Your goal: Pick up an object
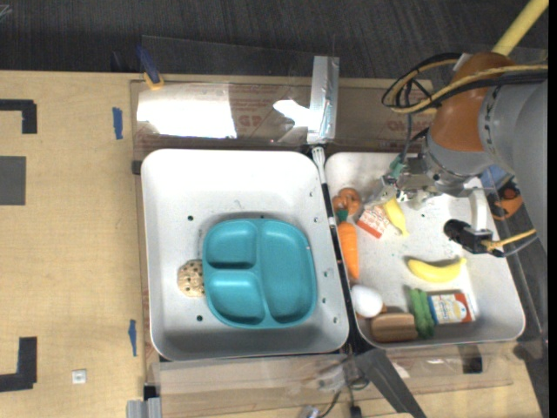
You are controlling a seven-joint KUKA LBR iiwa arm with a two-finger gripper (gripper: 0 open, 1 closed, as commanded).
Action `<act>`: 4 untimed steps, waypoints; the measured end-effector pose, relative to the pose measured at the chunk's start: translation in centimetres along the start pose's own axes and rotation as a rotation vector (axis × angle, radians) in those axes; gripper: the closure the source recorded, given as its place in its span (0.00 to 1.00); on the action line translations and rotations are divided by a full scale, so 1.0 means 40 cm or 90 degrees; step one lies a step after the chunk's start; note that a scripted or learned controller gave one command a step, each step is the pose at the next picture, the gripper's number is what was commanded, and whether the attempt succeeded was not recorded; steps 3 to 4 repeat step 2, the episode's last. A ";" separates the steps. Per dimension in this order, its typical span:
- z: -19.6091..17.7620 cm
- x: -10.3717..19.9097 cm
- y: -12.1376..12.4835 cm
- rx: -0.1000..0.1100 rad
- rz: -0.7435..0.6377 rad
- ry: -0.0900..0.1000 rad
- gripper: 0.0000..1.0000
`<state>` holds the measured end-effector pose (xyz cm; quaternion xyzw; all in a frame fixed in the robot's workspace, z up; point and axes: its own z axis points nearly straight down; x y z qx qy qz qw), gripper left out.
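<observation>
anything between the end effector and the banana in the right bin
Nothing visible. The end effector hangs over the back of the right bin, and the banana lies nearer the front on bare bin floor. A small yellow piece sits just under the end effector, off to the side.

Place: a robot test lab, most likely.
Bench: plywood top (70, 259) marked with black tape corners (24, 111) and blue tape tabs (117, 122).
Bins: two white bins, left (174, 181) and right (509, 307), set side by side.
Contents: toy food such as a plastic banana (433, 269) and a carrot (349, 249); a teal divided plate (259, 270).
Arm: grey, orange-banded industrial arm (487, 111) trailing loose cables (418, 81) at far right.
</observation>
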<state>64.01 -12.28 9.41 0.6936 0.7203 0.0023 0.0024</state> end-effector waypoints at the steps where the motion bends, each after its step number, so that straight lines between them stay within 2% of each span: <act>1: -0.029 0.006 0.004 -0.001 -0.002 0.002 1.00; 2: -0.290 0.236 0.048 -0.003 -0.008 0.002 1.00; 4: -0.290 0.236 0.048 -0.003 -0.008 0.002 1.00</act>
